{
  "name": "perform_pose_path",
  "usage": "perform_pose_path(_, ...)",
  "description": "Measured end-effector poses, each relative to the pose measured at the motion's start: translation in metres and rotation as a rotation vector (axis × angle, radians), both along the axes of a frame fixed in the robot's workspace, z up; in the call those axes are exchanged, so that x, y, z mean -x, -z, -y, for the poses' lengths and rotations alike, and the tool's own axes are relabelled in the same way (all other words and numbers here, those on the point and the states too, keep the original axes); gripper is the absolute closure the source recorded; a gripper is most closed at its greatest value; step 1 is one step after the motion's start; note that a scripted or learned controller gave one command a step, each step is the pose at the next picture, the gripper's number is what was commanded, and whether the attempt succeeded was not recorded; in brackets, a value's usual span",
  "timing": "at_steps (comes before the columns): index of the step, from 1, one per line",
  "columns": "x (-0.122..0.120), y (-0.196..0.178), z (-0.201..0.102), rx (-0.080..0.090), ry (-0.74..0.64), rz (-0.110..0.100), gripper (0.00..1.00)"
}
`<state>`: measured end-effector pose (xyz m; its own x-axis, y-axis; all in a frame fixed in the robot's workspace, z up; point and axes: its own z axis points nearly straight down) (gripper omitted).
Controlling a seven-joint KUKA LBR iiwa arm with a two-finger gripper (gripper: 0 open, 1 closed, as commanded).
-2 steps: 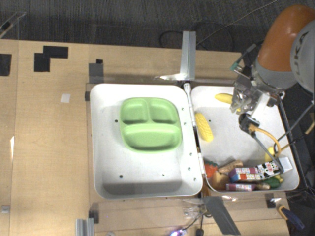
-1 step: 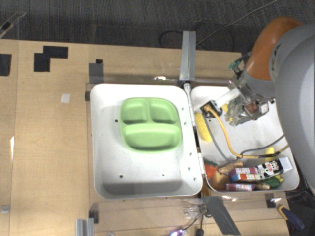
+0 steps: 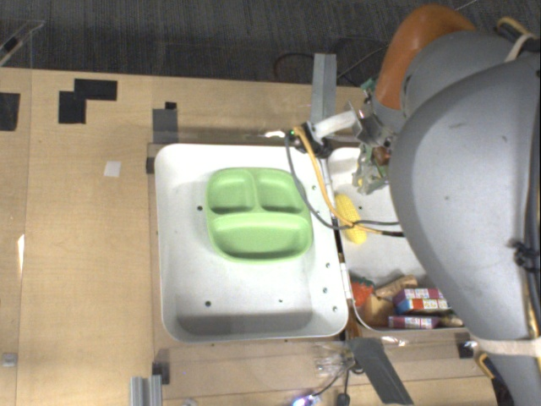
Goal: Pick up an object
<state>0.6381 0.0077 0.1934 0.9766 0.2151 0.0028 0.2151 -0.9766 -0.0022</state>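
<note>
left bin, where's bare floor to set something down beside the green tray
The left bin has bare white floor in front of the green tray, toward its near wall, and a strip along its left wall. The right bin is crowded: boxes, a yellow object, the arm overhead.

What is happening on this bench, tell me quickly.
A grey robot arm reaches in from the right over the right-hand bin. That bin holds a yellow object near the middle and small boxes toward the front. The left-hand bin holds a green divided tray, lying untouched. Nothing is visibly lifted yet; the arm's body hides much of the right bin.
</note>
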Motion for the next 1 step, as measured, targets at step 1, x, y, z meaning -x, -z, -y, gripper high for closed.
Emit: perform_pose_path(1, 0.0612, 0.0086, 0.0434, 0.003, -0.411, 0.0, 1.0)
